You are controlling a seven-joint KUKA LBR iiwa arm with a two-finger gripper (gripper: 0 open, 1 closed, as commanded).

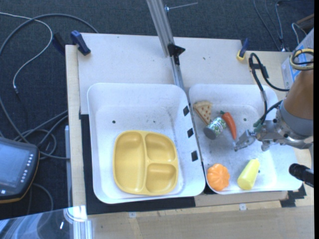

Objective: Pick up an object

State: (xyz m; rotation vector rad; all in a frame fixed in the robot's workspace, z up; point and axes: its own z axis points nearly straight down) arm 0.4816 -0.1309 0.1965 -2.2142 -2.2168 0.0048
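In the right bin [259, 99] lie several objects. A tan wedge of toast [203, 111] sits near the bin's left wall, with a small green-labelled can [215, 127] on its side just below it. An orange carrot [229, 124] lies beside the can. An orange fruit [218, 177] and a yellow oblong piece [248, 174] rest by the front rim. My gripper [242, 141] hangs low over the bin floor, right of the carrot and above the yellow piece, touching neither as far as I can see.
The left bin [99, 113] holds a yellow divided plate [146, 162]. A metal pole [164, 29] slants down to the divider between the bins. A black cable [259, 78] loops over the right bin's back rim. The arm's body [299, 108] covers the bin's right side.
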